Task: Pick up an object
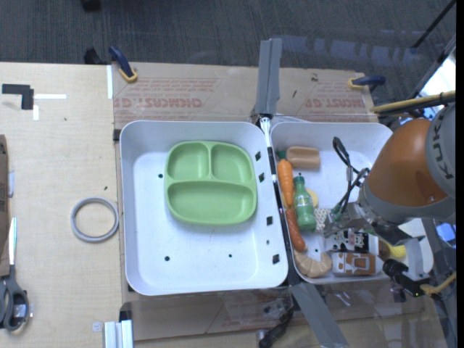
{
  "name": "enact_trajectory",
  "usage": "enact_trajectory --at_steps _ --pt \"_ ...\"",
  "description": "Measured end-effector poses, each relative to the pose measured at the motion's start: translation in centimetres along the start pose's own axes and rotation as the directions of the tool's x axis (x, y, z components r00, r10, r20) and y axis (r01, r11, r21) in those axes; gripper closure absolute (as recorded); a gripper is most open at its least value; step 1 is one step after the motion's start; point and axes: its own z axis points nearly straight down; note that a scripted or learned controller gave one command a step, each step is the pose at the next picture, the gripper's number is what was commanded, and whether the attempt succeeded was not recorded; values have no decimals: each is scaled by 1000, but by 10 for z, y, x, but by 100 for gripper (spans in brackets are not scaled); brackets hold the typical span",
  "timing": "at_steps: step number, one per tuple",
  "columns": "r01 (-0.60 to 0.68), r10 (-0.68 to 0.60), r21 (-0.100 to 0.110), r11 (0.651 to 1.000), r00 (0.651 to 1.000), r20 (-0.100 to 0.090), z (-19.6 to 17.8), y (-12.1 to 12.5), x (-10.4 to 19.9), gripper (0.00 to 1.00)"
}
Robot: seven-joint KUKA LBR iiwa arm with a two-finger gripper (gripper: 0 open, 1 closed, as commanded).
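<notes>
From my seat I see the arm [409, 169] reaching in from the right of the frame, its orange band hanging over the right bin [319, 130], and the pincer [346, 227] low in that bin's lower middle, amid the clutter. I cannot tell how the pincer is set; the wrist and dark fittings mask it, and nothing shows plainly as gripped. The candidates for picking all lie in this right bin, crowded along its left wall: a carrot [285, 182] lying lengthwise, a green bottle [303, 205] just beside it, a tan block [303, 156] toward the top, a bread-like piece [313, 265] at the bottom corner, and a small printed box [353, 262] just under the pincer. I judge the low posture to be aimed at the box or at something near the bottle, since that is where the wrist points. The left bin [138, 216] carries a green divided plate [211, 182], lying flat and well apart from the action. A ring of tape [95, 218] lies on the table [58, 165] at left, out of play.
</notes>
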Motion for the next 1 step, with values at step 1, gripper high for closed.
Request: enact_trajectory --at_steps 1 --pt "294 -294 1 956 956 3 6 -3 -19 100"
